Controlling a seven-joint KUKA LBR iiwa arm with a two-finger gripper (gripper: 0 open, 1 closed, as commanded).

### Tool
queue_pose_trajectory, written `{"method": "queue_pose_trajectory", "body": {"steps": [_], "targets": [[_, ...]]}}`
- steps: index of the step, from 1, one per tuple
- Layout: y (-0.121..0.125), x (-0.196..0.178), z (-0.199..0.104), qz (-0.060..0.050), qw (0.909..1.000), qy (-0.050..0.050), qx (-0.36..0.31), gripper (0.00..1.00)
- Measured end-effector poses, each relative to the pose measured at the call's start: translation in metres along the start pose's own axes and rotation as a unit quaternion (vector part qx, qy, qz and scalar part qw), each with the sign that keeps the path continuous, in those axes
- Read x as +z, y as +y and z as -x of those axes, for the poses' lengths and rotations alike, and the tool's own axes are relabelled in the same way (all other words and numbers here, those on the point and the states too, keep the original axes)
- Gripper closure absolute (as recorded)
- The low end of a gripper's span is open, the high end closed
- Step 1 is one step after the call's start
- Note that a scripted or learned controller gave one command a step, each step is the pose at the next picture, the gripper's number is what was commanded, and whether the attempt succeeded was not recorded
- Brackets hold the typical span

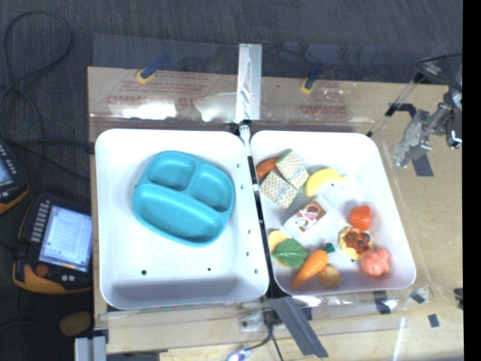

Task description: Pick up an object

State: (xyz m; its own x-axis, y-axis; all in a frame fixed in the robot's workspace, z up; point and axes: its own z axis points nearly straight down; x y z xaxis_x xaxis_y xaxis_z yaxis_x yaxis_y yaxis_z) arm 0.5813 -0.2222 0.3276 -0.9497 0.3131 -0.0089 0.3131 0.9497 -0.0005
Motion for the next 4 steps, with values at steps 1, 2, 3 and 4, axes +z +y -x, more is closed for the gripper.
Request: {"method": "queue_pose_trajectory", "body": {"steps": [1,2,3,4], "targets": [[-0.011,-0.043,-0.029,0.001,0.9856,0.002,-0.169,1.00],[-0.026,-0.075,-0.073,0.001,0.9466,0.002,-0.323,1.00],[-0.026,-0.093,-0.074,0.002,0.8958,0.001,-0.444,1.00],[-0.009,-0.078,-0.028,0.002,0.9514,0.002,-0.308,1.00]]}}
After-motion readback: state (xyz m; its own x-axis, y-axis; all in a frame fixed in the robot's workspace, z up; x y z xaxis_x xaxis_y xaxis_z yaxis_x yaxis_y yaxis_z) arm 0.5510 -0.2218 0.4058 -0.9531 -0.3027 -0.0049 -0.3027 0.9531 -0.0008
